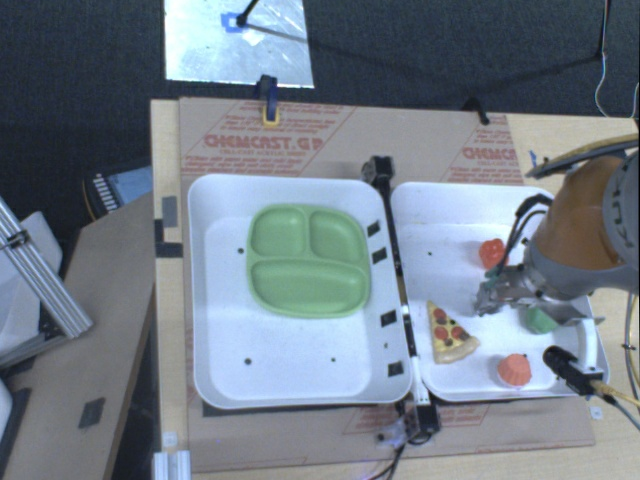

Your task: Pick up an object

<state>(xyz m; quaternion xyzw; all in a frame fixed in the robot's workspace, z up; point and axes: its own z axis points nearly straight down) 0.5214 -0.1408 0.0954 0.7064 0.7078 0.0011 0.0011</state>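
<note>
Tabletop [330,133] is a flat brown cardboard-looking sheet with red print, and two shallow white plastic bins sit on it side by side, touching along the middle seam. Left bin [215,298] has one smooth green divided plate [305,260], three compartments, with plenty of bare white floor around it on all sides. Right bin [440,213] is tighter: the grey arm [590,233] with its orange band comes in from the right and covers most of that side. The claw [497,295] sits low over the bin floor, can't tell how its fingers stand. Four small toys in there: one pizza slice [450,334] just beside the middle wall, one pink-orange lump [514,370] near the front rim, one red piece [491,252] just above the claw, one green piece [541,319] partly under the arm.
</note>
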